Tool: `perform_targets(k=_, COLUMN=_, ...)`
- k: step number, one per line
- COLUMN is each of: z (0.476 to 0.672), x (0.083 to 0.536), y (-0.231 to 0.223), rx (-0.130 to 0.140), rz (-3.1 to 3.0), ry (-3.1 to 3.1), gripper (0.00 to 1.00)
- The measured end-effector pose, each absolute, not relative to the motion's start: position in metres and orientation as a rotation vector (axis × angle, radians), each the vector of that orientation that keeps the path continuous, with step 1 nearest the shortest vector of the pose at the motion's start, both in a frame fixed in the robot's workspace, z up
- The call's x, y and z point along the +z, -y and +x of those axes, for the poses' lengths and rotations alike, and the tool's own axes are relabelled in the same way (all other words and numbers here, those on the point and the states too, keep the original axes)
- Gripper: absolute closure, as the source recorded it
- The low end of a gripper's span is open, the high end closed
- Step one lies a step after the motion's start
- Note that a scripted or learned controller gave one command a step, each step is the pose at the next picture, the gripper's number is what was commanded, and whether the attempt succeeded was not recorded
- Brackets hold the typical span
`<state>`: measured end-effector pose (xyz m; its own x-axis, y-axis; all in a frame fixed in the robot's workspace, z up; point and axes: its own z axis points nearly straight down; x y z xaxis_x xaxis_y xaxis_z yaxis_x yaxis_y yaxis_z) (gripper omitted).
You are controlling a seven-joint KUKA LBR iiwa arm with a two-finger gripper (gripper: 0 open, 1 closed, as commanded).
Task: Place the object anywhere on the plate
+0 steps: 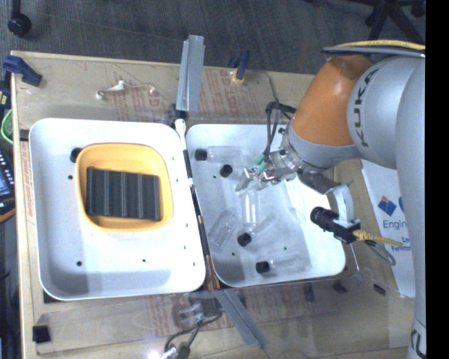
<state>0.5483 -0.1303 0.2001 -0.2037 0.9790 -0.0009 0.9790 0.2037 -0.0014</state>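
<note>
Camera view, big to small. We see the grey arm [374, 103] coming in from the right, its orange band bulging over the right bin [325, 264], wrist bent down and left toward that bin's middle. Both white bins sit side by side on the bench [75, 81].

The left bin [52, 260] carries the plate [123, 158], yellow with a dark ribbed insert. Nothing lies on it, so we judge the task not done: the grasp, the carry across and the drop are all left.

The right bin holds a heap of clear plastic bottles [251, 219] with black caps, lying on their sides, hard to separate by eye. We take the object to be one of these, all of them well apart from the plate.

The claw [263, 172] hangs low over the upper middle of the heap, just at or touching the clear plastic; contact is too blurred to call. Whether it is released or clenched, we cannot tell, and we see nothing clearly gripped in it. A black camera-like part juts off the wrist toward the bin's right rim.

Progress call: early, at pick stage.
</note>
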Motion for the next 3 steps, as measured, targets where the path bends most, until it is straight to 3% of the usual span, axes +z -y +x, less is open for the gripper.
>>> perform_targets(k=1, z=0.639, x=0.248, y=0.063, rx=0.001, rz=-2.006, ry=2.417, gripper=1.00)
perform_targets(k=2, z=0.633, x=0.191, y=0.023, rx=0.003, rz=-1.720, ry=2.624, gripper=1.00)
perform_targets(k=3, z=0.609, x=0.191, y=-0.010, rx=0.004, rz=-1.424, ry=2.795, gripper=1.00)
